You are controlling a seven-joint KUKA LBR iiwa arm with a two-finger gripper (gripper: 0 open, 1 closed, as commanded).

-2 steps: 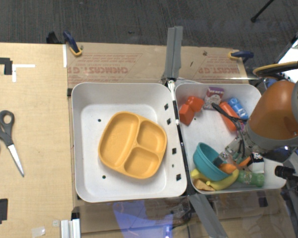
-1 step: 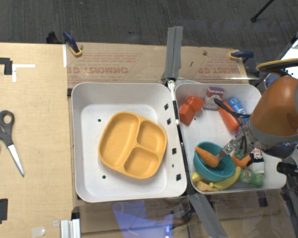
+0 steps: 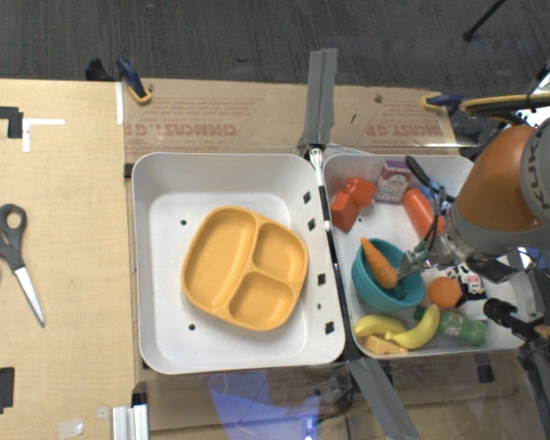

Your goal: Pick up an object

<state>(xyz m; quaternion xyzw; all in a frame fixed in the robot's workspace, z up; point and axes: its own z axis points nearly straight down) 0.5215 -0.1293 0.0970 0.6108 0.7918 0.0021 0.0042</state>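
The gripper (image 3: 412,262) hangs low over the right bin (image 3: 341,246) at the teal bowl (image 3: 385,282) holding a carrot (image 3: 379,258), likely its target, though whether it is grasping anything I cannot tell

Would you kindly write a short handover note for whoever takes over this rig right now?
Gripper: low in the right bin, at the teal bowl's rim beside the carrot; whether it grips anything cannot be told.
Also there: orange, banana, red block.
Left bin: yellow divided plate.
Done: nothing visibly lifted.
Left: grasp and raise one object.
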